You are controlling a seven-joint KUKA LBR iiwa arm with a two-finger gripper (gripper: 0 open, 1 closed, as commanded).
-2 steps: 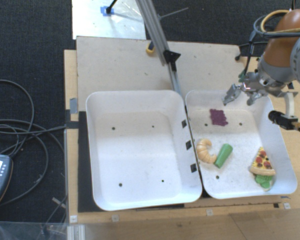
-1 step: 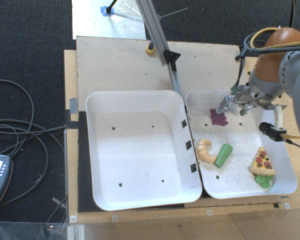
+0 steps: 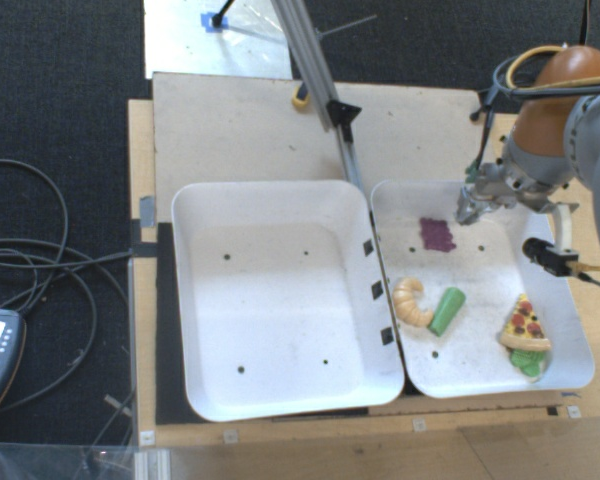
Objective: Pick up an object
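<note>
Your grey KUKA arm (image 3: 580, 128), capped by its orange band, reaches in over the far side of the right-hand shallow white plastic bin (image 3: 570, 368) on the pale wooden worktop (image 3: 240, 128). Its jaws (image 3: 470, 211) hang low above the bin floor, but from this slanted overhead angle you cannot tell how far they are parted, and nothing can be made out between them.

Just beside the jaws, towards the camera and slightly towards the bin divide, lies a small flat purple toy cluster (image 3: 437, 234), apart from the tips. Farther from the jaws on the near side, a tan croissant-shaped toy (image 3: 411, 302) rests touching a green cylinder-shaped toy (image 3: 447, 310) that lies tilted. Well apart from the jaws, in the near corner under the arm's side, sits a toy pizza slice with red dots (image 3: 524, 324), with a small green piece (image 3: 527, 362) at its near end.

Beyond the divide, well away from the jaws, stands the left-hand shallow white plastic bin (image 3: 195, 208).
</note>
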